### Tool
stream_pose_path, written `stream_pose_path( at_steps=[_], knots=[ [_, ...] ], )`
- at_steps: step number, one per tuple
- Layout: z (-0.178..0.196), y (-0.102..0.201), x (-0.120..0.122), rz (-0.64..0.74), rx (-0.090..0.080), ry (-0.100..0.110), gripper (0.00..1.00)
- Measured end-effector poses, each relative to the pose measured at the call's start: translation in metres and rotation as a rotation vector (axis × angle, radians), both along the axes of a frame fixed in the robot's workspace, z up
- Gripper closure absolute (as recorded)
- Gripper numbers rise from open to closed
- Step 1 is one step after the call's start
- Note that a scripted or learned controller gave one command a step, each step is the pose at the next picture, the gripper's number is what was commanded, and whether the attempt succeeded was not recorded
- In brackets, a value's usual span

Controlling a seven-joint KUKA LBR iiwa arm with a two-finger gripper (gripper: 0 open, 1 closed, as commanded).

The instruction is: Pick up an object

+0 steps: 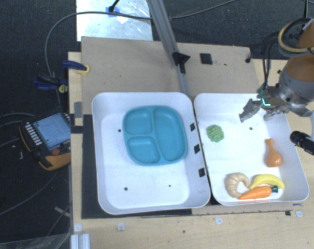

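Note:
The right bin (302,191) holds a green knobbly ball (215,133) near its left wall and an orange drumstick-shaped toy (272,153) at the right. A tan croissant (236,183), a yellow banana (267,180) and an orange carrot (256,192) lie together at the front. My gripper (259,113) hovers over the bin's back right part, open, with nothing between its fingers. It is right of and behind the green ball, apart from every object.
The left bin (110,191) bears a blue divided plate (155,135). A grey pole (165,25) slants across the bench's back to the bins' junction. A handheld device (48,139) and clamps (63,79) lie off the bench's left side.

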State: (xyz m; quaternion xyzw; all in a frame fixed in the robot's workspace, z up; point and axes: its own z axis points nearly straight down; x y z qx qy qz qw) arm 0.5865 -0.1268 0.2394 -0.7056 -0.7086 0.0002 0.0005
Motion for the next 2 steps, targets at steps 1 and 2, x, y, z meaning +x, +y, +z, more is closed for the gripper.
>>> stream_pose_path(
  at_steps=[1,2],
  knots=[
    [0.001,0.0,0.001,0.0,0.0,-0.003,0.0],
    [-0.06,-0.003,-0.003,-0.003,-0.001,0.001,0.0]
  ],
)
